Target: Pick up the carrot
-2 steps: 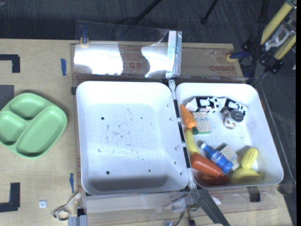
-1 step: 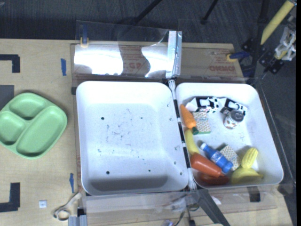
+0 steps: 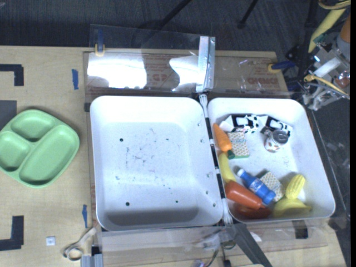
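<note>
Carrot (image 3: 222,139) lies at 9 o'clock edge of right bin (image 3: 311,149), against wall, tip toward 12, banana (image 3: 225,169) touching below. Arm (image 3: 328,65) parked at 1 o'clock outside bin; finger state: cannot tell. Best approach: descend vertically, straddle carrot across width, avoid wall.

Green divided plate (image 3: 38,147) left of two white bins (image 3: 105,113) — blue bottle (image 3: 256,185), corn cob (image 3: 295,186) in the right one.
</note>
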Controlling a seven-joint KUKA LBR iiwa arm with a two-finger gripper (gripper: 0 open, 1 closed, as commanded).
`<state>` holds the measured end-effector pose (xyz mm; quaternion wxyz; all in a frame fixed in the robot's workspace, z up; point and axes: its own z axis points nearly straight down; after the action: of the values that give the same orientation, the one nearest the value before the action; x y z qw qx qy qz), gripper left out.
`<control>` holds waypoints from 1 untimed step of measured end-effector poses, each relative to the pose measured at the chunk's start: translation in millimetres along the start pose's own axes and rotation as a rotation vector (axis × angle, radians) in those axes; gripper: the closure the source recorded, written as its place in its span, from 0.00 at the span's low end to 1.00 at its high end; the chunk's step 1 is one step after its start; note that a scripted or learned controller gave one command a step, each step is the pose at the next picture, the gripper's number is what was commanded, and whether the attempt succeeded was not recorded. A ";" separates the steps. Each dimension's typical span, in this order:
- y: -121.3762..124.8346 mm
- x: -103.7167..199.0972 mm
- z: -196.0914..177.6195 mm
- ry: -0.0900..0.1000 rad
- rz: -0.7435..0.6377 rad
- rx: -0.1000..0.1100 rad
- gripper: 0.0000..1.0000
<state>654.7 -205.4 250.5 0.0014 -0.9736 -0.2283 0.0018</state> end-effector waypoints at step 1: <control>10.4 -11.2 139.9 0.004 0.084 -0.003 1.00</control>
<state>648.6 -219.4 110.5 0.0003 -0.9823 -0.1873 -0.0003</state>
